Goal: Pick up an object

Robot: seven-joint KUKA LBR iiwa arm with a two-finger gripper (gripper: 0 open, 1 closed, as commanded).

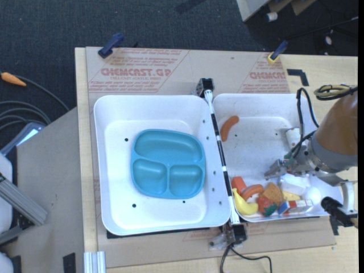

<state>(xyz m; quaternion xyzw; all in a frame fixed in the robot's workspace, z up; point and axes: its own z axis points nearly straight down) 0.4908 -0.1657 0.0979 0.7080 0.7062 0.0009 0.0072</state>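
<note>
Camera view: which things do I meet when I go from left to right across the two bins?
Left bin → blue divided plate → orange sausage → yellow banana → tool

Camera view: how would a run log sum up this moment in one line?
arm: over right bin | gripper: above toy pile, fingers unclear | pile: banana, cracker | sausage: apart | left bin: blue divided plate
</note>
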